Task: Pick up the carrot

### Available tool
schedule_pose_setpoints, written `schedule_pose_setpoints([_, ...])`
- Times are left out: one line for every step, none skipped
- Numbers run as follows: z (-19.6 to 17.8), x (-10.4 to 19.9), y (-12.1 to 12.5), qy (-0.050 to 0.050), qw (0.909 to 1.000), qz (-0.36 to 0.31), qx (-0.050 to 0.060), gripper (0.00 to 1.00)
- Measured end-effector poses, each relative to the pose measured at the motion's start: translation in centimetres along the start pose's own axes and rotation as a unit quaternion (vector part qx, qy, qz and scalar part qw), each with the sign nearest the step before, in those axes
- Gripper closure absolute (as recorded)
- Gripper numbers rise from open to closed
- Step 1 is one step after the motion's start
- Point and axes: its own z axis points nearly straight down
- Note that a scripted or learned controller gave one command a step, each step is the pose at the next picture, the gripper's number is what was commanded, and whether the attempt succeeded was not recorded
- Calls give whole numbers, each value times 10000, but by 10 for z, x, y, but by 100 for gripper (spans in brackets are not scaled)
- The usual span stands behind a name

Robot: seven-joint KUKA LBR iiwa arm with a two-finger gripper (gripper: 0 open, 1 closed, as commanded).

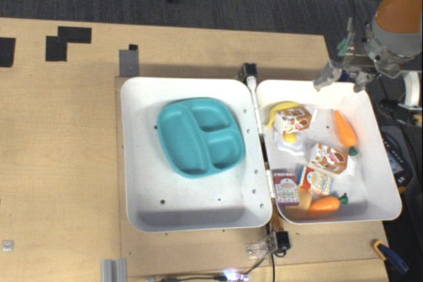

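Two orange carrots lie in the right bin. One carrot lies near the bin's right wall, its green end pointing toward the front. The other carrot rests at the front edge with its green tip to the right. My gripper hovers over the bin's back right corner, above and behind the first carrot. It is open, its two fingers spread apart with nothing between them.
The right bin also holds a banana, two snack packets and small boxes. A teal divided plate sits in the left bin. A rail separates the bins.
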Motion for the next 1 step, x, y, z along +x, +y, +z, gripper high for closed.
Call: schedule_pose_setpoints([151, -61, -27, -57, 9970, -771, -63, 0])
